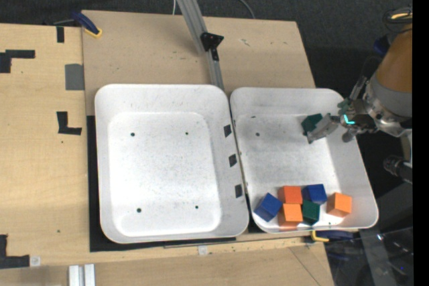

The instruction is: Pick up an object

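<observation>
Over the right bin [268,110], toward its 2 o'clock corner, the end effector [320,126] is gripping a dark green block [312,122] between its fingers. Along the 6 o'clock wall, 6 blocks are sitting clustered: 2 blue, 3 orange, 1 green [310,211].

blocks [299,203] crowd right bin [268,164] near edge | far part bare (mostly)
</observation>
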`<state>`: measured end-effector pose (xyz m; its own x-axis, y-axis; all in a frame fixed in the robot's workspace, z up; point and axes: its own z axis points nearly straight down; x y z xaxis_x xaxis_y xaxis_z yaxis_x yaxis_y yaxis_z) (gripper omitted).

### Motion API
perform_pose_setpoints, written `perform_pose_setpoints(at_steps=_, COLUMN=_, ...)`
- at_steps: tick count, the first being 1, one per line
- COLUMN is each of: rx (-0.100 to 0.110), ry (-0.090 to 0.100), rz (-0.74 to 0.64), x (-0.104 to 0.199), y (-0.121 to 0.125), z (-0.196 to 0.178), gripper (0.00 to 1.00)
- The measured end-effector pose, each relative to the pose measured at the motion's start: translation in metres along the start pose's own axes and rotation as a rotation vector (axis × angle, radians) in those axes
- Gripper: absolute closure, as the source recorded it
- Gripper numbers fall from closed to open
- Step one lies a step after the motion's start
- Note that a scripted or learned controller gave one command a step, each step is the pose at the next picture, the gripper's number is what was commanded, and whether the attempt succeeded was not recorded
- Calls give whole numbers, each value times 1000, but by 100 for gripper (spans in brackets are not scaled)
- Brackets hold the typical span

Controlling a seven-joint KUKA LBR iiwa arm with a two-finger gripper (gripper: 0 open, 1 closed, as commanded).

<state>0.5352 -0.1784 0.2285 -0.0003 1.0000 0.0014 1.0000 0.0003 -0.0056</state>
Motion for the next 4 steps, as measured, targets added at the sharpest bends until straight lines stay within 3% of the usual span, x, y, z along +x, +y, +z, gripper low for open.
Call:
perform_pose_setpoints(at_steps=1, rx=-4, ry=-1, rz=-1, x=0, y=1, z=-2, gripper=0)
perform_pose_setpoints(at_steps=3, rx=3, ry=0, rz=0, x=10, y=-6, z=123, gripper=0)
perform_pose_setpoints(at_steps=4, rx=-1, ry=-1, rz=-1, x=10, y=-7, z=138, gripper=0)
